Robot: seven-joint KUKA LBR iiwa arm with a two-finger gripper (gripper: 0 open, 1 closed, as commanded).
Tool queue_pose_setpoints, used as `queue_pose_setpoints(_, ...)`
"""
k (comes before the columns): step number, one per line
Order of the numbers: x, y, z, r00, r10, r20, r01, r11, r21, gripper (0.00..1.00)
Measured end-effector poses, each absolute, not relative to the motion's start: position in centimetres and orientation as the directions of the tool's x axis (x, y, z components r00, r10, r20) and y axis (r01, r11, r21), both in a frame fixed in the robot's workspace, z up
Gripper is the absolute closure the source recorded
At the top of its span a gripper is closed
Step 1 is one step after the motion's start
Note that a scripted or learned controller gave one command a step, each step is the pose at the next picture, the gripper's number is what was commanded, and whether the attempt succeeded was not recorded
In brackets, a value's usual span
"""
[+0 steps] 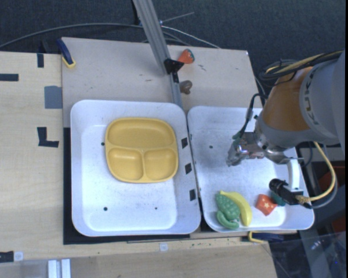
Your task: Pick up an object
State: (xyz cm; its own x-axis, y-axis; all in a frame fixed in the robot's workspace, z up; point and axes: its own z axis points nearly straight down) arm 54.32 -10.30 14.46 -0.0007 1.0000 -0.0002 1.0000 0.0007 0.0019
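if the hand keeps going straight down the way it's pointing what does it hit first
Most likely the bare floor of the right bin. The hand points down over an open patch; the green toy, banana and red piece lie nearer the camera, off that line. Its height is unclear.

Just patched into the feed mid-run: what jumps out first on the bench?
The yellow divided plate catches the eye first, lying in the upper half of the left bin. In the right bin, a banana, a green toy and a small red object cluster along the near edge. The gripper hangs over the bin's middle, apart from them.
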Motion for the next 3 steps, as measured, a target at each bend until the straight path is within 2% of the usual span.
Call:
queue_pose_setpoints(2, 54.1, -10.4, 22.9, -0.002, 1.0, -0.001, 1.0, 0.002, 0.003, 1.0)
queue_pose_setpoints(3, 55.0, -4.1, 22.8, -0.008, 1.0, 0.002, 1.0, 0.008, -0.001, 1.0)
